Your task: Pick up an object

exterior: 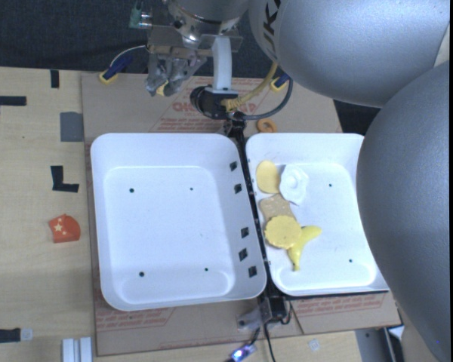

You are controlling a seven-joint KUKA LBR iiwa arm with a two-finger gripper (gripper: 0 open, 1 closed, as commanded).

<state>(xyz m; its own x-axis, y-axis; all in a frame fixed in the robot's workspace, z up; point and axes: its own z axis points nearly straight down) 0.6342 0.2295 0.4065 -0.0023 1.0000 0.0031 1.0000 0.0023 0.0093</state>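
Pincer of mine hangs beyond the far rim of the left bin, over the cardboard; its grip state cannot be told. Yellow pieces and a white lump cluster nearer the camera, against the right bin's left wall.

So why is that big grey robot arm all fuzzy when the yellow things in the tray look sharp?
In the camera view, the grey arm sits very near the lens, so it blurs and carries soft bright glare; the yellow pieces in the right bin lie in focus under even light, and the claw at the top looks dim against the dark background.
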